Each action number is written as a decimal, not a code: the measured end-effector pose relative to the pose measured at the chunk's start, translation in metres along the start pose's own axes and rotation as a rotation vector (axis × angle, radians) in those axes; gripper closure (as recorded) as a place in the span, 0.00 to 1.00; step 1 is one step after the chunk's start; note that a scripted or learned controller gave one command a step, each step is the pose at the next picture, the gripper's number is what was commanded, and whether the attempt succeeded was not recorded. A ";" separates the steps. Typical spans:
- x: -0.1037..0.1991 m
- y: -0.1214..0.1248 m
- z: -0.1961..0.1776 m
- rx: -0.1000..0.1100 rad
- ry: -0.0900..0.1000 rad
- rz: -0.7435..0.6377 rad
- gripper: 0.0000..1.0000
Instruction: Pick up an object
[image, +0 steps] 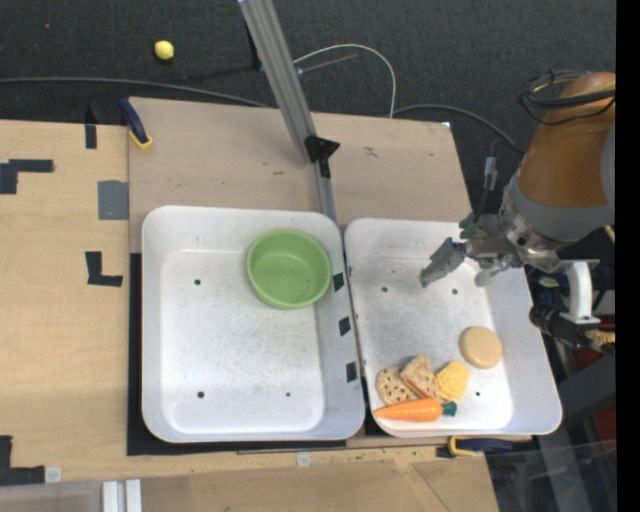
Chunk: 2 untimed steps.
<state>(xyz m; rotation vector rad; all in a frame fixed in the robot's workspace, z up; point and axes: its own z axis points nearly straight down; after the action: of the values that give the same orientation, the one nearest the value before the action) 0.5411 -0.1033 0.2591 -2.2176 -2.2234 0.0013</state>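
White plastic makes up the 2 shallow bins you are looking down on: the left bin (170, 330) and the right bin (530, 400), side by side and touching along their inner edges. You can see a green bowl (289, 268) sitting upright in the left bin, near its upper right corner. Your gripper (462, 267) hangs over the upper part of the right bin with its 2 fingers spread wide and nothing between them. Look to the lower end of that bin for the objects: a round tan biscuit (481, 347) lies apart from the gripper, and below it a waffle piece (394, 384), a yellow corn piece (452, 379) and an orange carrot (409, 410) cluster together against the bottom wall.
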 end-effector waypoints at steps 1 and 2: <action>0.000 0.000 0.000 0.000 0.000 0.001 0.00; 0.008 -0.006 0.049 0.005 0.000 0.002 0.00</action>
<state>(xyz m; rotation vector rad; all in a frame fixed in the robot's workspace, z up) 0.5349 -0.0951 0.2100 -2.2167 -2.2190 0.0065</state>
